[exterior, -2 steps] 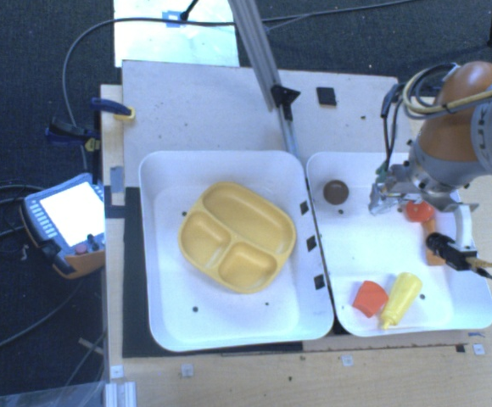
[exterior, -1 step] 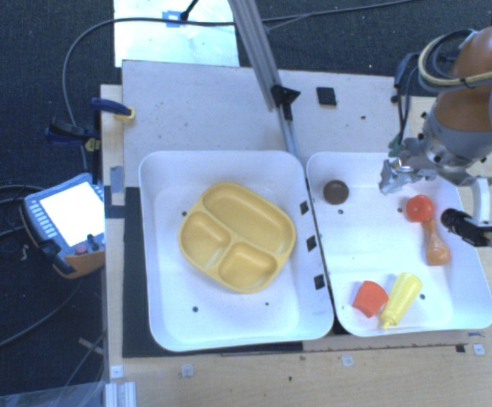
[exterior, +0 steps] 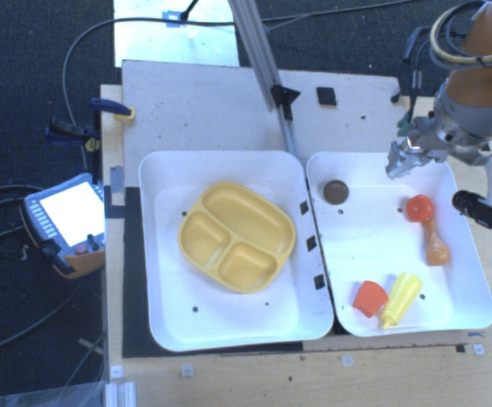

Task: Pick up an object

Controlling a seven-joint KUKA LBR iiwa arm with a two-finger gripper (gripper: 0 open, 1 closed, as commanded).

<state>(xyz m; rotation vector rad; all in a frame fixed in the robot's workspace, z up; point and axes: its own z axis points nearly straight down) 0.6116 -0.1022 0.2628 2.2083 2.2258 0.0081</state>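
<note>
Camera view: we see the gripper [exterior: 400,161] at the right bin's [exterior: 373,253] upper right rim; its opening, we cannot tell. Nothing lifted yet: brown ball [exterior: 336,192], red-orange toy [exterior: 427,225], yellow bottle [exterior: 400,298] all lie inside.

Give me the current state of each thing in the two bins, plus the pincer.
Yellow divided plate: flat, tilted askew in left bin.
Brown ball: loose, right bin's upper left.
Orange maraca-like toy: lying down, untouched.
Yellow bottle: on its side, against red cup.
Pincer: above right bin's top edge, holding nothing visible.
</note>
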